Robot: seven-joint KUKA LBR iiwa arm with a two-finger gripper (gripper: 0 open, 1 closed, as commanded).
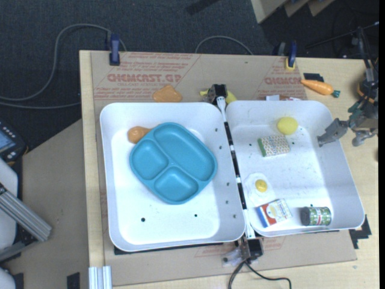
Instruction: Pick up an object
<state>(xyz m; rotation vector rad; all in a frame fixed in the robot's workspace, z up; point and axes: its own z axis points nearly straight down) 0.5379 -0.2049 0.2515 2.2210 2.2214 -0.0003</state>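
The gripper [344,135] is hanging at the right rim of the right bin [337,179], its two grey fingers spreading wide apart, one reaching left over the bin's edge and one pointing down to the right, with nothing between them. The arm behind it is showing only as a dark shape at the frame's right side.

Nearest the gripper, inside the right bin, a yellow lemon-like ball [287,124] is lying near the far wall, and just beside it, toward the camera, a small speckled green-and-white block [274,146] is resting flat. Further forward a fried-egg toy [260,185] is sitting near the bin's left wall. Along the near edge a small red-and-white carton [272,212] and a dark green can [316,215] (on its side) are lying apart.

The left bin [120,209] is holding a blue divided plate [173,162], with an orange piece [137,134] peeking out at its far-left edge.

Outside the bins, a toy carrot [317,87] and an orange lump [166,94] are lying on the board [96,77].
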